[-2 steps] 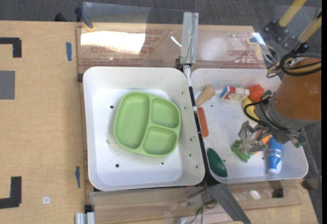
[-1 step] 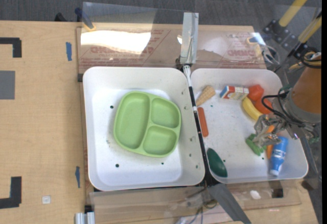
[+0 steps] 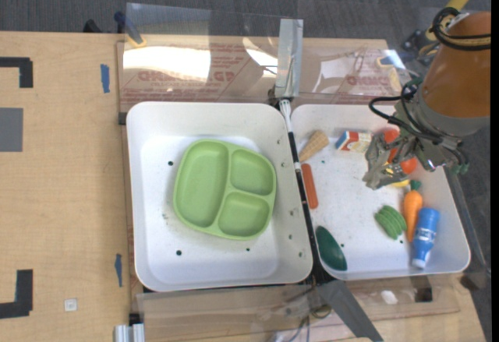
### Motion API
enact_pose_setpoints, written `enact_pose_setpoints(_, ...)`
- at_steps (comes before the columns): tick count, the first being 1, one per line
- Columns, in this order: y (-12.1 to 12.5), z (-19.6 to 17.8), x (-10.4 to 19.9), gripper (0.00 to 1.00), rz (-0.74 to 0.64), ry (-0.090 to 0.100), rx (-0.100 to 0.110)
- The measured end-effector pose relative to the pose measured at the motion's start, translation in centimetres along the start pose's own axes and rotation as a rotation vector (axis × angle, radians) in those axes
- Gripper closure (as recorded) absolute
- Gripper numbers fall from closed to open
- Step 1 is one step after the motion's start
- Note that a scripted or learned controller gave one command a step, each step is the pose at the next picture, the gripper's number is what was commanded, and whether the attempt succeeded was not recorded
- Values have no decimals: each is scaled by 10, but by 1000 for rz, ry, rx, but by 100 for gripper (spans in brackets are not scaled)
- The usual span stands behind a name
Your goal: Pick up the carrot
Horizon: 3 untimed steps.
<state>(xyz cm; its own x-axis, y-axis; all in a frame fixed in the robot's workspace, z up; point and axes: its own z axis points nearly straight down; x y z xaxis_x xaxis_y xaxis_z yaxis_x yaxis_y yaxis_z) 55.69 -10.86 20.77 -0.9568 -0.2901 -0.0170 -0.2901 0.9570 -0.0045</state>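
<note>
The carrot [image 3: 411, 212] is a small orange toy with a green top, lying in the right bin [image 3: 366, 262] near its right wall, top pointing to the back. It rests between a green leafy toy [image 3: 390, 221] and a blue bottle [image 3: 425, 235]. My gripper [image 3: 383, 171] hangs over the right bin's back right part, just up and left of the carrot's green top, apart from the carrot body. Small orange bits show among the gripper's grey parts; what they are is unclear.
The left bin [image 3: 148, 200] holds a green divided plate [image 3: 224, 188]. In the right bin lie a cone-shaped toy [image 3: 313, 144], a red, white and blue pack [image 3: 352, 140], a red sausage-like toy [image 3: 310, 185] and a dark green piece [image 3: 330, 248].
</note>
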Motion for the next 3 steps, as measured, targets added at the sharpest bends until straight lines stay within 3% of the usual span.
enact_pose_setpoints(1, -68, 82, 33, 100, -143, 20, -9)
enact_pose_setpoints(2, -24, 22, 35, 100, -160, 7, -1)
enact_pose_setpoints(3, -56, -121, 15, 100, -312, 3, 4)
